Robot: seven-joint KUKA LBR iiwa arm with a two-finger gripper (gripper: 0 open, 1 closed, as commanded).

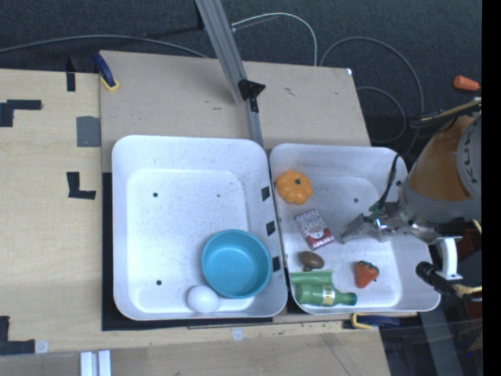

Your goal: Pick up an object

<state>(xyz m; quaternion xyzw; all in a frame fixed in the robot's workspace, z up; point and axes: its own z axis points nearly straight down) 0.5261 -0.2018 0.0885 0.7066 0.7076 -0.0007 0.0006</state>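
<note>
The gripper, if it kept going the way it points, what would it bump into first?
Probably the small red and white box. The gripper points left across the right bin toward it, though its height above the bin is unclear.

- The arm (450,171) is cut off at the right edge; its grey body and orange band run out of view there
- The claw (352,230) is small and dark; whether its fingers stand apart or together cannot be told
- The white ball (203,298) is partly covered by the blue bowl (235,262)
- The small box (313,228) carries print too small to read
- The surface (47,210) is cut off at the left edge
</note>
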